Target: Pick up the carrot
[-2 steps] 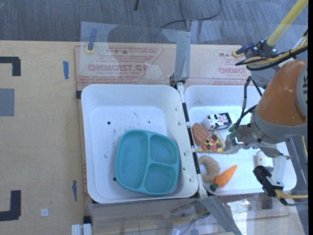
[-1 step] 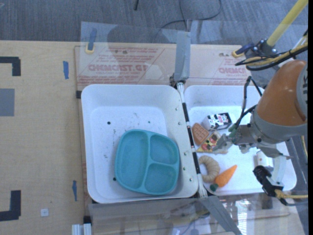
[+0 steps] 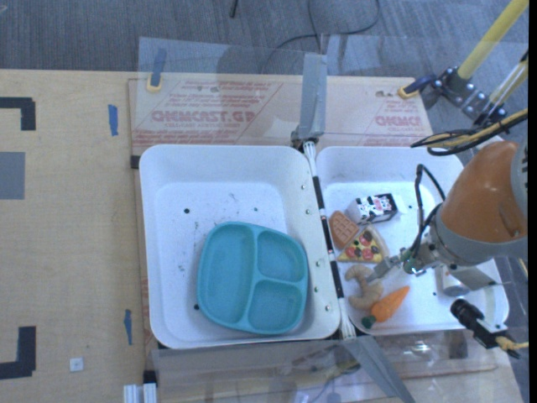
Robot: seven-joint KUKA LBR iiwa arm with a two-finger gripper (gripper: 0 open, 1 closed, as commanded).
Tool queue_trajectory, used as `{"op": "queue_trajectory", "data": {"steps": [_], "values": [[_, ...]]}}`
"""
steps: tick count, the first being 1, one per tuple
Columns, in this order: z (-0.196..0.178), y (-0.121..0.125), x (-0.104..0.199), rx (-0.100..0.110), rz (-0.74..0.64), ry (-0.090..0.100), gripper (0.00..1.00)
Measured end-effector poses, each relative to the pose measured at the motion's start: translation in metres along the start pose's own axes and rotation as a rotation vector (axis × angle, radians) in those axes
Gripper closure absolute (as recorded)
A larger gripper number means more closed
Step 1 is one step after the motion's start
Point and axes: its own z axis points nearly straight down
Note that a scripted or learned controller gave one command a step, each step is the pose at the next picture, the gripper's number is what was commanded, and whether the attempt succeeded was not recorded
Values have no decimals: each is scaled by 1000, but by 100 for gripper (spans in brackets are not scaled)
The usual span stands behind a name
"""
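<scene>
The carrot (image 3: pixel 391 303) lies in the right bin (image 3: pixel 419 164), near that bin's front wall, tilted with its thick end toward the divider. Just beside the carrot, on the divider side, sits a tan lumpy toy (image 3: pixel 363 280), possibly a peanut or ginger piece. Behind the carrot rests a pizza slice (image 3: pixel 362 245) and, further back, a small black-and-white toy (image 3: pixel 375 208). The gripper (image 3: pixel 403 263) hovers just behind the carrot; whether its jaws are released or clenched cannot be told. The left bin (image 3: pixel 168 175) holds a teal divided plate (image 3: pixel 252 277).

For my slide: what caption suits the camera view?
Gripper hovers above the carrot in the right bin; teal tray left.
</scene>
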Motion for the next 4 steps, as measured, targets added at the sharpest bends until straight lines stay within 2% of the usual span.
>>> {"op": "queue_trajectory", "data": {"steps": [1, 2, 3, 4], "values": [[-10, 0, -3, -6, 7, -3, 100], [-98, 4, 31, 23, 142, -2, 100], [-98, 4, 31, 23, 142, -2, 0], [8, -8, -4, 16, 152, -4, 0]]}}
